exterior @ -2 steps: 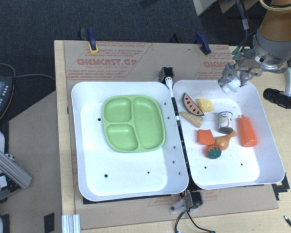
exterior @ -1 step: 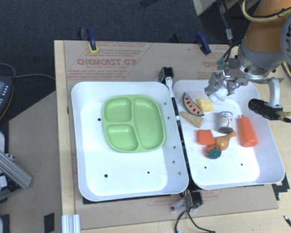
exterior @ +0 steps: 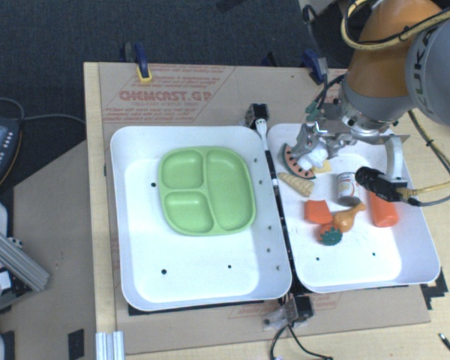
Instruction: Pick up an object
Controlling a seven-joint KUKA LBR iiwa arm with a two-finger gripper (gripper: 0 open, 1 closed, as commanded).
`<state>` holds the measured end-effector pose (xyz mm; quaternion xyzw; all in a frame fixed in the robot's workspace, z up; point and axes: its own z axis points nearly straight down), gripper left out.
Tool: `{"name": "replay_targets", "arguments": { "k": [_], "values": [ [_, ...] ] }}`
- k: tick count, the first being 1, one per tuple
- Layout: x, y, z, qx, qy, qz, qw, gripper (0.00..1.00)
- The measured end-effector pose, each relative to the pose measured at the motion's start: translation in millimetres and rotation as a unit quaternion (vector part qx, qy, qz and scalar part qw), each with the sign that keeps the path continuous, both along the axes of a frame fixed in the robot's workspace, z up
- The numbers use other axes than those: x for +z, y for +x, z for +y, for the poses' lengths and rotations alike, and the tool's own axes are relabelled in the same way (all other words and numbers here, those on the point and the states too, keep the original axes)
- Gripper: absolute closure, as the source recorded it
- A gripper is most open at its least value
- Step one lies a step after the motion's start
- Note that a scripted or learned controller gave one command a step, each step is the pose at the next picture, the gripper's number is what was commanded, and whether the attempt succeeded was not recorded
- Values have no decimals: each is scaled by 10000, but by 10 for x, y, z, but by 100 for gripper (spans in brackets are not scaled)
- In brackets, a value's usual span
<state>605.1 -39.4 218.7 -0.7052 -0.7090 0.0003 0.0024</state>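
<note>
My gripper (exterior: 312, 154) hangs low over the far left part of the right bin (exterior: 375, 265). It is directly above a flat brown slice with a dotted rim (exterior: 290, 160), and something small and white sits at its tip. A tan cone (exterior: 295, 182) lies just in front of it. Further toward the front lie an orange block (exterior: 317, 211), a small metal can (exterior: 346, 187), an orange cylinder (exterior: 384, 210), a tan drumstick shape (exterior: 348, 217) and a green-blue ball (exterior: 330, 236).
The left bin (exterior: 202, 276) holds a green divided plate (exterior: 207, 190). A raised rim (exterior: 276, 201) separates the two bins. Bare white floor shows in the front half of the right bin. The arm's orange and grey body looms over the bench's far right.
</note>
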Motion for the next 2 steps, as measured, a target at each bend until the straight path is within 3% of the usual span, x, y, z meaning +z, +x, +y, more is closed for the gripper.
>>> {"name": "replay_targets", "arguments": {
  "k": [1,2],
  "values": [
    [172,-1,316,-4,-11,-37,10000,100],
    [150,-20,328,-20,-11,-16,10000,100]
  ]
}}
